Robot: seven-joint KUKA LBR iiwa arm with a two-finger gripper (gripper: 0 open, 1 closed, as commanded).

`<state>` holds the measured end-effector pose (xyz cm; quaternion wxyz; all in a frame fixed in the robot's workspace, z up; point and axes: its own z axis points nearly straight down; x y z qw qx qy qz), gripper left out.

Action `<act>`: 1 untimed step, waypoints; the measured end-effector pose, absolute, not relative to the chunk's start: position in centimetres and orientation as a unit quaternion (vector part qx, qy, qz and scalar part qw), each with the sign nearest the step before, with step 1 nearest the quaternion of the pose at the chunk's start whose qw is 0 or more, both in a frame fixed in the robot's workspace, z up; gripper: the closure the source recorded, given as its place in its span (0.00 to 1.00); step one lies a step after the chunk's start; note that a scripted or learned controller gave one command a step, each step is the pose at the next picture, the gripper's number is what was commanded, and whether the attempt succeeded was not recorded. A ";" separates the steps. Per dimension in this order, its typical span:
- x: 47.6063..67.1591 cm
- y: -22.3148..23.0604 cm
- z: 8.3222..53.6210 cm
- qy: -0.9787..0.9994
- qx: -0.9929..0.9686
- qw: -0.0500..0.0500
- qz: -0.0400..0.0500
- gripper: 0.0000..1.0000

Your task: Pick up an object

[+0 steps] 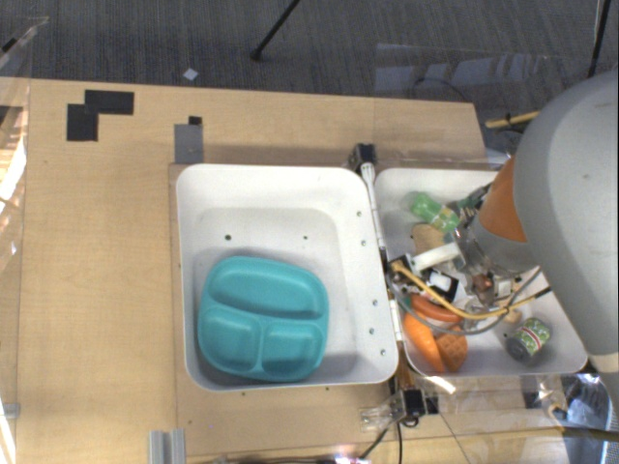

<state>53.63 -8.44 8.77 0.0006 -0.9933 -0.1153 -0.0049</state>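
Arm point(571, 191) over right bin point(484, 177), end effector point(481, 283) low among clutter; grip state unclear. Carrot point(423, 339), green item point(426, 206), small can point(528, 336) in right bin. Teal tray point(261, 317) in left bin point(266, 187) on desk point(97, 288).

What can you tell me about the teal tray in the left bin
The teal tray is a rounded, squarish dish that looks like smooth plastic, moulded in one piece. Raised ridges split it into three compartments: one long one across the far side and two smaller ones nearer the camera. It lies flat, open side up, on the floor of the left bin, in its near part, close to the bin's near and left walls. Nothing lies in it or on it.
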 end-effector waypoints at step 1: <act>53.8 -8.5 10.0 -0.119 -0.993 0.002 -0.007 1.00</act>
